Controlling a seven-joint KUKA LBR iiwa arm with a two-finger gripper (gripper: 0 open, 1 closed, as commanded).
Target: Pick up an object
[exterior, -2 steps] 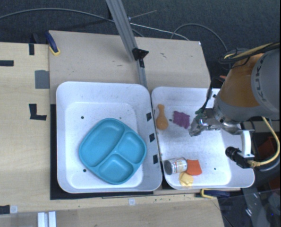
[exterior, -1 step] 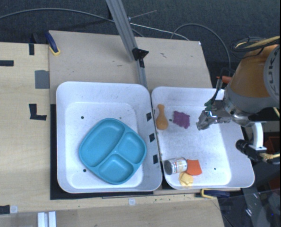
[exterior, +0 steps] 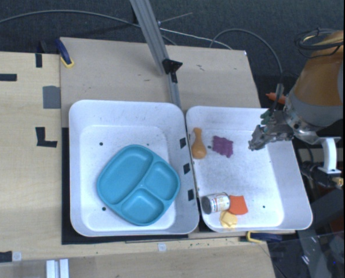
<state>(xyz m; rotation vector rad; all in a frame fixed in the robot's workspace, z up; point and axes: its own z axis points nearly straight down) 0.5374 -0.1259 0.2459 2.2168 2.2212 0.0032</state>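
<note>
The right bin [exterior: 288, 178] holds a purple object [exterior: 222, 146] near its upper middle and an orange-tan, pear-shaped piece [exterior: 199, 143] by its left wall. A small metal can [exterior: 216, 202], an orange piece [exterior: 238, 204] and a yellow piece [exterior: 228, 219] lie together at its front. My gripper [exterior: 258, 141] hangs over the right bin's upper right part, right of the purple object and apart from it. I see nothing held in it.
The left bin [exterior: 85, 120] holds a blue divided plate [exterior: 138, 184]. A grey metal pole [exterior: 155, 39] slants down to the bins' shared wall. Cables lie on the dark floor behind the bench.
</note>
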